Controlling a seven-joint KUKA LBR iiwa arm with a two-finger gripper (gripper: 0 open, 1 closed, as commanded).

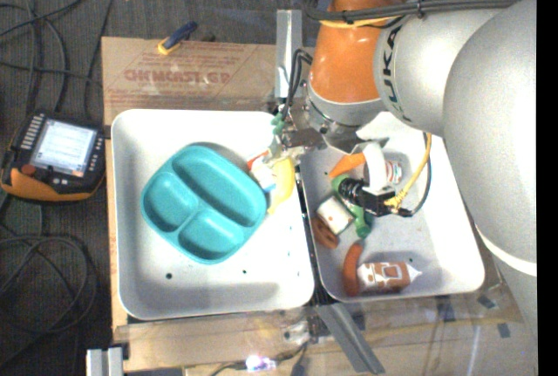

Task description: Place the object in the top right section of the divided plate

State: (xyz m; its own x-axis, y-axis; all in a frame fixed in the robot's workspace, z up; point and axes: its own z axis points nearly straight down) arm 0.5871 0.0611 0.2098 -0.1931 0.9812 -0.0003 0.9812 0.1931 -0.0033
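On the surface, two white bins (131, 278) sit side by side. The end effector (281, 158) hovers right of the teal divided plate (205, 201); its grip can't be told, and every plate section is bare.

Divided plate (205, 202) in left bin (131, 278) (centred)

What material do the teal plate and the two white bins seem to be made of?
Teal plate: probably moulded plastic, smooth and matte, one even colour with rounded dividers. Left bin and right bin: likely thin plastic or enamelled metal, slightly glossy, with rolled rims; the look leaves it open.
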